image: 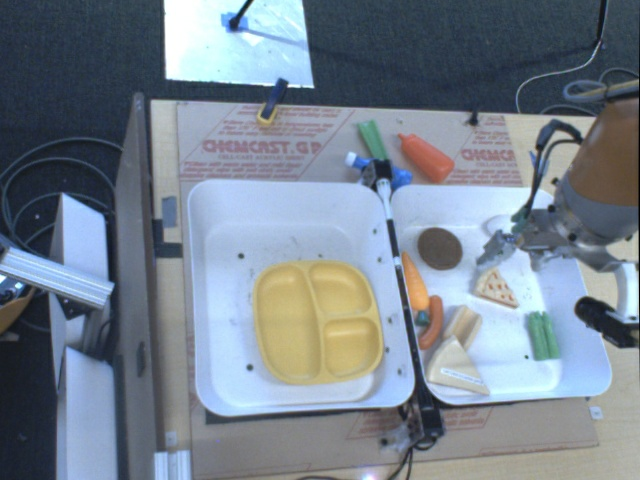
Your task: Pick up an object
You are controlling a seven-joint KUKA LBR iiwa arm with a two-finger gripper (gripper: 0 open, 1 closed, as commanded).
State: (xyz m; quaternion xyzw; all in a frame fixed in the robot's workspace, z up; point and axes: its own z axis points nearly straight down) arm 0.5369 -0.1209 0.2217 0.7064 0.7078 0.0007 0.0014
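Tan and triangular, a small cracker-like wedge of toy food (496, 289) lies flat on the floor of the right-hand white bin (590, 376), just below and beside the arm's two-finger gripper (503, 244). The gripper's pale fingers appear spread apart with nothing between them, hovering above the bin floor between the wedge and a flat brown round disc (439, 248) to its left. The grey arm with its orange band (610, 163) leans in from the right edge.

Judging by position, the wedge is the likeliest target. It looks light, stiff and thin, so it should lift easily, but its low profile leaves little for the fingers to bite on. A pinch across two slanted sides could squeeze it out sideways; closing across the narrower part, with the fingers pushed right down to the floor, seems safer.

Other pieces share the bin: an orange carrot-shaped toy (415, 282) and a red sausage-shaped piece (431, 323) lying along the divider, two pale cheese-like wedges (457, 361) near the front, and a pair of small green sticks (543, 335) to the right. These stand well apart from the tan wedge, so crowding looks unlikely. The left white bin (225, 228) holds a yellow three-compartment plastic tray (318, 321).
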